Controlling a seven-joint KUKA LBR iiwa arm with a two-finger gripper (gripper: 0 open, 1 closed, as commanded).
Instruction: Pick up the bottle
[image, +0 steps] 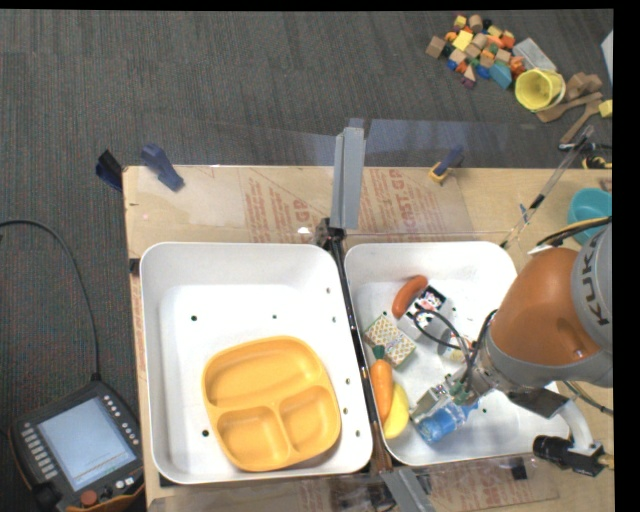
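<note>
Two white bins side by side on a bench; left bin holds a yellow tray with three compartments, lying toward the bin's near right part; right bin holds the clutter.

Arm comes in from the right, orange band broad over the right bin's right half; its wrist points down and left toward the bin's near side; gripper sits low in the bin, right at the bottle; bottle is clear with a blue tint, lying on its side near the bin's front wall, just right of the banana; gripper's metal tip overlaps the bottle's upper end; whether the bottle sits between the fingers I cannot tell, and grip state cannot be read from this angle.

Other items in the right bin: carrot lying lengthwise along the left wall, touching the banana at its lower end; patterned box just above the carrot; red sausage tilted, near the bin's middle; black-and-white card just right of the sausage, partly under cables from the wrist.

Off the bins: grey post upright at the seam between bins, far side; pendant with a lit screen on the floor at lower left, cable running up from it; toy blocks and a yellow cup on the carpet, top right, well apart from the bench.
</note>
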